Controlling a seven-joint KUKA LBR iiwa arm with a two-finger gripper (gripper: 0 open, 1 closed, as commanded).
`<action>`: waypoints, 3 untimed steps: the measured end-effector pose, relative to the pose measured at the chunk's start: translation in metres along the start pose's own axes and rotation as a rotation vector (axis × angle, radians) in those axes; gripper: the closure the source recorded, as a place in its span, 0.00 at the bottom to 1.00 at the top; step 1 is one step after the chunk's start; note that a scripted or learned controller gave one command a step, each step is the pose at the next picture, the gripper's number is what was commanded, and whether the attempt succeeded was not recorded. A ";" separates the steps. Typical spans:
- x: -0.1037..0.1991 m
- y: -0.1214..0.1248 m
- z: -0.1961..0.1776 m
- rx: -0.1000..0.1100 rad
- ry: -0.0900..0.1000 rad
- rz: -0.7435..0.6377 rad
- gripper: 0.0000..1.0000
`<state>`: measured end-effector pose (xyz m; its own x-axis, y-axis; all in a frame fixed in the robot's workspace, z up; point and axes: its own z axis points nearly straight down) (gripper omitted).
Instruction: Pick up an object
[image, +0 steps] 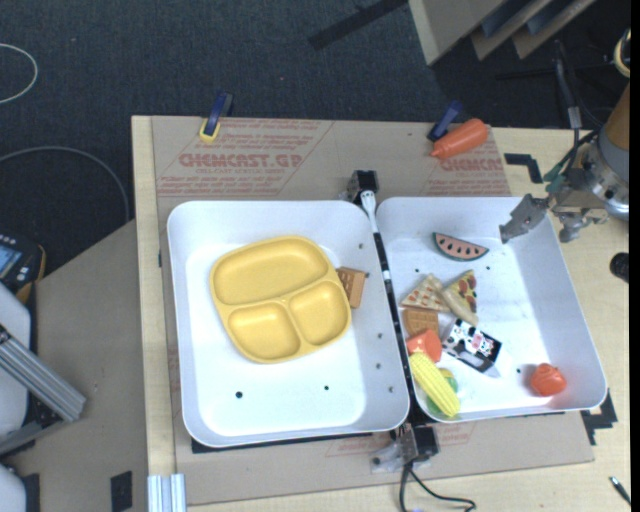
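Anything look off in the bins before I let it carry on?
One small oddity: a brown toy piece lies in the left bin, wedged against the yellow divided plate, apart from the other toys piled in the right bin. Nothing looks spilled or broken.

Toy foods scattered in right bin (watermelon slice, corn, tomato)

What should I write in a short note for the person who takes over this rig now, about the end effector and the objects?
End effector: above the right bin's far right edge, holding nothing.
Right bin: watermelon slice at the far side, pizza slice, corn cob and orange tomato at the near side.
Left bin: yellow divided plate.
Done: nothing picked.
Left: choose one object, descend, grasp, lift.
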<state>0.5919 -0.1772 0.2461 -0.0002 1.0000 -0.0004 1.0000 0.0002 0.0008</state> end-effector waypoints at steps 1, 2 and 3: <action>0.005 -0.002 0.063 0.008 0.002 0.000 0.00; 0.009 -0.010 0.123 0.007 0.002 0.001 0.00; 0.009 -0.006 0.158 -0.005 0.002 0.001 0.00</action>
<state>0.5857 -0.1678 0.0884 0.0006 1.0000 0.0020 1.0000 -0.0006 0.0057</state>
